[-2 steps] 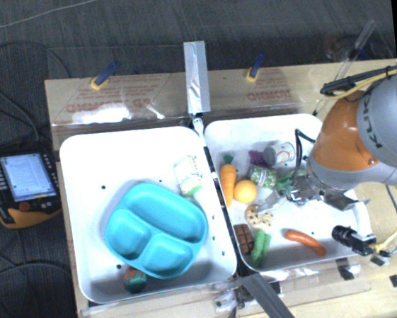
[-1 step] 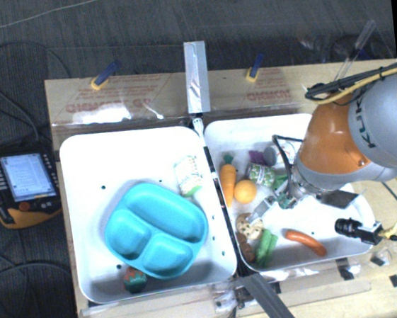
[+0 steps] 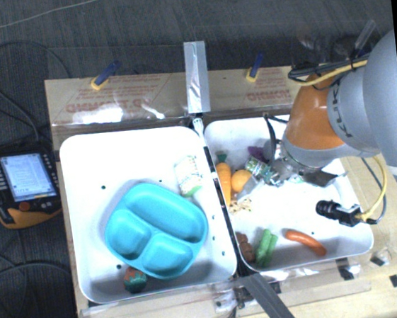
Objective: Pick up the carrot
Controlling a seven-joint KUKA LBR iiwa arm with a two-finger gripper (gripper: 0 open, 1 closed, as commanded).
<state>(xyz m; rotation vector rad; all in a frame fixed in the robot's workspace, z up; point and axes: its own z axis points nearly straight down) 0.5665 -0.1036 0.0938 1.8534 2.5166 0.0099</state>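
Grey arm (image 3: 373,99) with its orange band reaches over the right bin (image 3: 358,243); its gripper (image 3: 271,171) hangs low near that bin's upper left, and whether it is open or gripping anything cannot be told. Left bin (image 3: 82,203) carries a blue divided tray (image 3: 156,228). Upright against the divider stands the carrot (image 3: 224,180), beside a small orange fruit (image 3: 241,180). A green vegetable (image 3: 266,245) lies near the front wall.

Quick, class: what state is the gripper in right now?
Gripper: low in the right bin, near the carrot; open or closed cannot be told.
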